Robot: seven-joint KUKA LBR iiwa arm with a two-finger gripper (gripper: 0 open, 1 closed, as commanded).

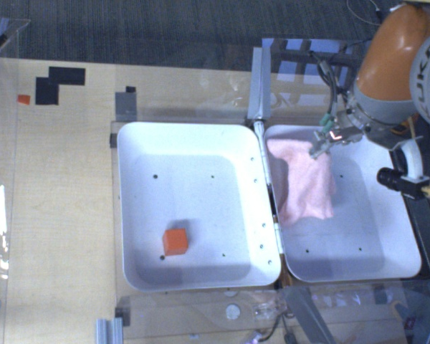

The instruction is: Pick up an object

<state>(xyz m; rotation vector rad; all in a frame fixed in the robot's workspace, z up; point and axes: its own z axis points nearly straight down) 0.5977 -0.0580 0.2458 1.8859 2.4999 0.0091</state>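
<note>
A pink cloth lies in the right bin, spread from the bin's upper left corner down toward its middle. My gripper is at the cloth's upper right corner, and its fingers are shut on a pinch of the fabric there. The cloth rises to the fingertips and hangs down from them, casting a shadow under its lower edge. A small orange cube rests in the left bin, near its lower left, far from the gripper.
The arm's grey and orange wrist looms over the right bin's upper right corner. A metal divider stands between the bins at the back. Black markers sit on the bench at the far left.
</note>
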